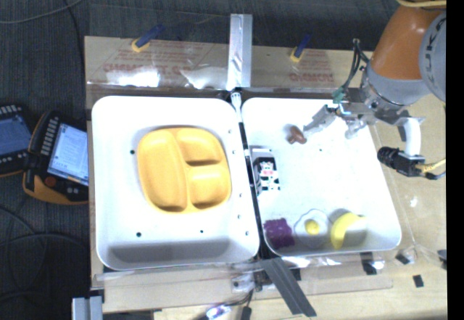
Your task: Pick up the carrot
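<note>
The claw (335, 122) hangs over the far part of the right bin (362, 181), fingers spread and holding nothing, near a small brown item (296, 135), while a purple piece (278, 231), fried egg (313, 224) and banana (342, 228) line its near wall, the left bin (116, 166) carries a yellow divided tray (184, 169), and I cannot tell which item is the carrot.

The arm (413, 28) is cut off by the right edge. The small brown thing (296, 135) is too blurred to identify.
</note>
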Robot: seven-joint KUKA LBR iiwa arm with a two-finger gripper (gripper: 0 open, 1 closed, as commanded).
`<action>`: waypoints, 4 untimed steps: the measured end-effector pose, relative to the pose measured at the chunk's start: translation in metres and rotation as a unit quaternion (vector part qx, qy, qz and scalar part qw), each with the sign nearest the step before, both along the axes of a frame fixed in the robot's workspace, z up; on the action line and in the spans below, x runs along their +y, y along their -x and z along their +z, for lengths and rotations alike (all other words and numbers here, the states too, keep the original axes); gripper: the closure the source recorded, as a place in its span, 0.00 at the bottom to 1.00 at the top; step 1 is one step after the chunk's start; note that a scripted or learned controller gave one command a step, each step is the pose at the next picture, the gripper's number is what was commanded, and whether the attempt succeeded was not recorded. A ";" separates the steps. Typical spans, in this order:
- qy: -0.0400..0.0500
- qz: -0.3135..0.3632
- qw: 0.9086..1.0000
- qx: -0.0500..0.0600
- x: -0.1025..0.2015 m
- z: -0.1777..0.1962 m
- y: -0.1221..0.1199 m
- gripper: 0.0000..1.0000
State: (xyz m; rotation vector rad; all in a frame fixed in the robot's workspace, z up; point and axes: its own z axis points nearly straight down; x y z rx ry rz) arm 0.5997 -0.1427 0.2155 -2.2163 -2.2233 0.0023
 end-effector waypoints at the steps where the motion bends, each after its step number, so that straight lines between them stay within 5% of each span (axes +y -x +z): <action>1: 0.000 0.124 0.992 -0.001 0.004 -0.115 0.046 0.00; 2: 0.005 0.207 0.978 -0.011 0.039 -0.124 0.110 0.00; 3: 0.002 0.263 0.965 -0.008 0.031 -0.125 0.037 0.00; 4: 0.006 0.465 0.885 -0.009 0.027 -0.124 0.107 0.00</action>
